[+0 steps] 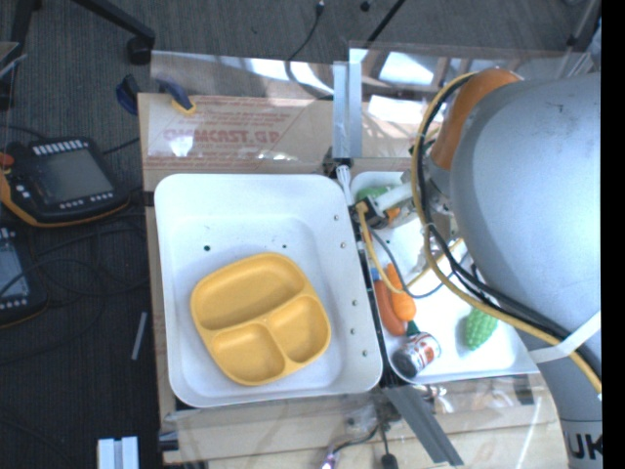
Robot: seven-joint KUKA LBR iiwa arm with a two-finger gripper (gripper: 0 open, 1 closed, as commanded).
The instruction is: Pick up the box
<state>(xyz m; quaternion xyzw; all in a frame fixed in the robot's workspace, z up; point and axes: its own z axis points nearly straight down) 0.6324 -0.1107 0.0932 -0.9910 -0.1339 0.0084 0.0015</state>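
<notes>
My grey arm [532, 193], with its orange band [469, 106], hangs low over the right bin [493, 364] and hides most of the bin's floor. Cables loop down from the wrist along the arm's left side. In the uncovered strip of that bin lie an orange carrot-shaped toy [395, 306], a small can on its side [418, 353], a green bumpy toy [479, 328] and a green-and-white item [376, 201] at the far corner. Whatever lies under the arm is hidden.
The left bin [244, 191] holds a yellow divided plate [259, 316] towards its near side. A raised wall separates the two bins. A cardboard sheet [234, 137] lies behind the left bin, and a teach pendant [59, 179] sits on the floor at the left.
</notes>
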